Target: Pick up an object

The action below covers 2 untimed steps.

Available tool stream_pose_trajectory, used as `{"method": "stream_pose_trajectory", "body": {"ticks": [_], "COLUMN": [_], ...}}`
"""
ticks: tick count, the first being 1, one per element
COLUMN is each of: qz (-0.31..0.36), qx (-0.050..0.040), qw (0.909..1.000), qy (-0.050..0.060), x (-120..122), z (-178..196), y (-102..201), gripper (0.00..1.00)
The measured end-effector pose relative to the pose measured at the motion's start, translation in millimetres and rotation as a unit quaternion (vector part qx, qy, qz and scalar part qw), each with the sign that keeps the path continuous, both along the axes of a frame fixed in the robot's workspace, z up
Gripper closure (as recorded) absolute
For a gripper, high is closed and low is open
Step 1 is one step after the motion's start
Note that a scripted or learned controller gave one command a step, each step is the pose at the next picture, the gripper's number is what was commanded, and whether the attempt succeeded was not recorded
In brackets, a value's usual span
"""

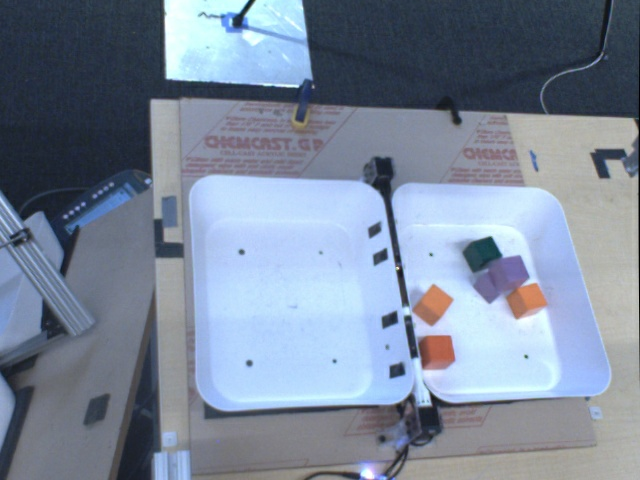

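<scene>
Camera view
Bench (560,138): a pale board printed with red lettering is seen across it, and two white bins are borne on it side by side.
Left bin (215,208): a bare white floor marked by a few small dark dots is shown.
Right bin (570,268): all the blocks are held in it.
Divider (395,288): a dark strip with small black clips is laid between the two bins, running from far to near.
Green block (482,252): it is placed farthest in the right bin, at the far edge of the cluster, touching the purple blocks just near of it.
Purple blocks (502,277): two are set together, touching, right of the bin's middle.
Right orange block (527,300): it is set just near and right of the purple pair, touching or almost touching it.
Middle orange block (433,304): it is turned at an angle, left of the purple pair and apart from it, close to the divider.
Near orange block (437,351): it lies nearest of all, just near of the angled orange one, beside the divider.
Metal sheet (237,26): a shiny square is laid on the dark floor beyond the bench, at far left.
Yellow clip (300,118): it is seen at the far edge of the board.
Pincer: its state cannot be told from this view.
</scene>
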State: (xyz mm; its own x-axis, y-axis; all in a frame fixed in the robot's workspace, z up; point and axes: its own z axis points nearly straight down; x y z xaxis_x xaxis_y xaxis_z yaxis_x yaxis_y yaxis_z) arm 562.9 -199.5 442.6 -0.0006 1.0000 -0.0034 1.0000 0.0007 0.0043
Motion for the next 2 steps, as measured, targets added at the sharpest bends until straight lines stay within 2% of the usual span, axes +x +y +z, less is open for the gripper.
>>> {"method": "stream_pose_trajectory", "body": {"ticks": [1, 2], "qz": [0.002, 0.003], "qx": [-0.0002, -0.0007], "qw": [1.0000, 1.0000], "qy": [-0.002, -0.003], "x": [28.4, 68.0], "z": [35.6, 90.5], "y": [-7.0, -6.1], "gripper": [1.00, 1.00]}}
